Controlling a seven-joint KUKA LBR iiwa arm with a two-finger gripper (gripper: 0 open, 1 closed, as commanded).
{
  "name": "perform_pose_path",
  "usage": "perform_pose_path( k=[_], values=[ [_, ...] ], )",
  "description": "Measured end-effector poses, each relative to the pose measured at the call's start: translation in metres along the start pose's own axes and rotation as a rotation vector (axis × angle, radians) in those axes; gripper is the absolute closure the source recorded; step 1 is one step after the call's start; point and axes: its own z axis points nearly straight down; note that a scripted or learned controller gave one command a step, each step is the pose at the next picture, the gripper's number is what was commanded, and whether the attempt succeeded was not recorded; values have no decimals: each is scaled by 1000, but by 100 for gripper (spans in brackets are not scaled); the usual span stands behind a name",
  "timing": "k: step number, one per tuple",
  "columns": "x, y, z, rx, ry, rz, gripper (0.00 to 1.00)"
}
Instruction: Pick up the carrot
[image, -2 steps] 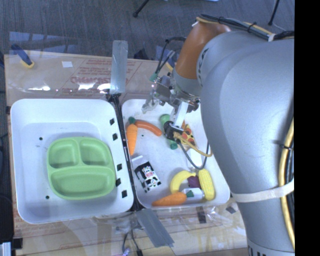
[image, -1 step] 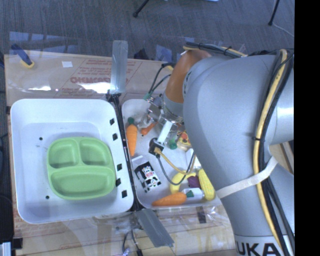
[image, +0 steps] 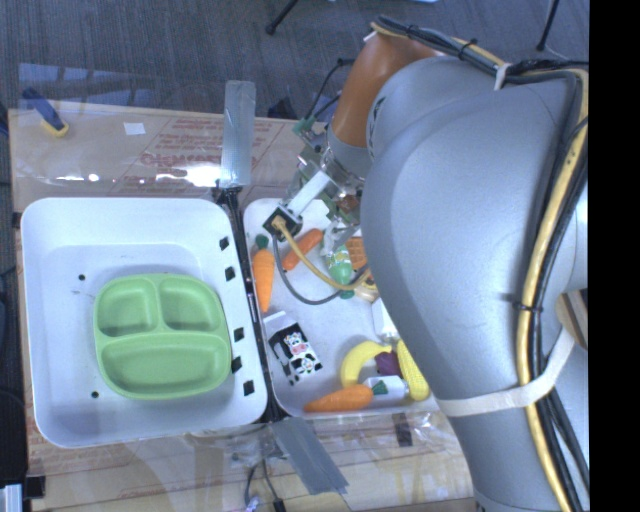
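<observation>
Overhead, the grey arm (image: 470, 260) covers most of the right bin (image: 290, 395), and its gripper (image: 335, 215) sits low near that bin's far end, among a clutter of toys. Whether it is open or closed I cannot tell, since the arm hides it. One carrot (image: 263, 278) lies lengthwise against the bin's left wall, just beside the gripper and likely its target. Another carrot (image: 340, 400) rests at the near edge by a banana (image: 362, 358) and a small cow-patterned box (image: 295, 353). A green divided plate (image: 160, 335) sits in the left bin (image: 50, 230), away from the work.
</observation>
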Motion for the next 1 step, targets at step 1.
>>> perform_pose_path(
  k=[1],
  values=[
    [-37, 28, 105, 5, -8, -59, 0]
  ],
)
